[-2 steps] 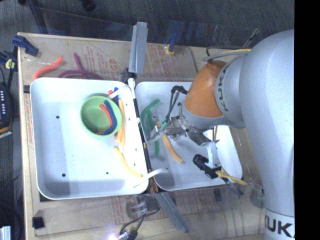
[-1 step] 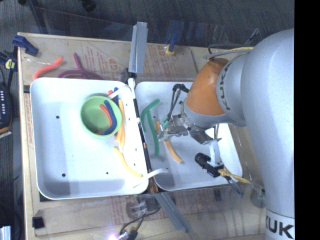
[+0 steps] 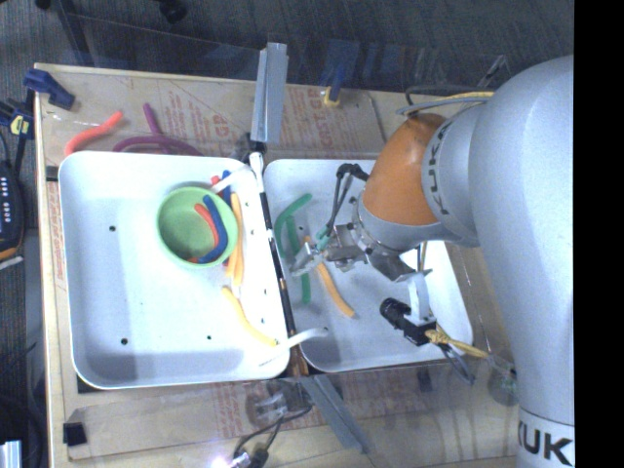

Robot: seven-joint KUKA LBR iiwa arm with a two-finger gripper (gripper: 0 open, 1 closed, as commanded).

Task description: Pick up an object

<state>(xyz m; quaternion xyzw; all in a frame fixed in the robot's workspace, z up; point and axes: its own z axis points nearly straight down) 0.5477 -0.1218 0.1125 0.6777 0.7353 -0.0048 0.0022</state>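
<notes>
My gripper point(image 3: 310, 253) hangs low over the left part of the right bin point(image 3: 370, 357), just beside the divider between the bins. A green curved strip point(image 3: 289, 218) lies right behind it, and a second green piece point(image 3: 307, 287) lies just in front. An orange stick point(image 3: 335, 294) rests on the bin floor close to the gripper's right. The orange band and grey wrist point(image 3: 409, 188) hide the bin's right half. I cannot see anything clearly held.
The left bin point(image 3: 97, 291) holds a green bowl point(image 3: 198, 225) with red and blue pieces in it, an orange stick point(image 3: 235, 244) and a yellow stick point(image 3: 249, 322). A white strip point(image 3: 302, 335) lies across the divider. Red and purple strips point(image 3: 117, 136) lie on the bench behind.
</notes>
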